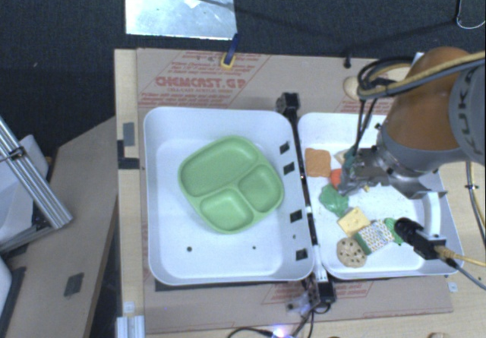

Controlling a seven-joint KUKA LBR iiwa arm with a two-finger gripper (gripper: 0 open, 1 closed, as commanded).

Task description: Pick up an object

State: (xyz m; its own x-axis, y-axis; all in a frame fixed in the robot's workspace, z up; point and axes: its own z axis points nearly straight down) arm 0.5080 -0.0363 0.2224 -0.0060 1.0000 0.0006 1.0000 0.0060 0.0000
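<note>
Green leafy toy (332, 198), the likeliest pick, lies in the crowded bin (380, 271) directly under the tip of my gripper (351, 175), which hangs low over it. Whether the gripper is spread or closed I cannot tell: my own wrist hides the tip from the camera, and nothing can be seen held.

The main risk, as I judge it, is a crowded grasp. A small red-orange piece (335, 175) sits just above the green leafy toy in the view, touching or nearly so. A closing grip could catch both, or nudge one and take neither. The toy looks flat and floppy, so it may slide along the bin floor instead of lifting.

A tan toast slab (317, 161) lies up and to the left of the green leafy toy, close by. A yellow block (353, 220) sits just below and to the right of it, near enough to be bumped on the way down. Farther below lie a patterned box (373, 235) and a round cookie (351, 251), clear of the approach.

To the left of the green leafy toy runs the black-clipped divider (298, 177). Beyond that, well apart, the other bin (163, 200) holds a green divided plate (228, 184), which is no obstacle.
</note>
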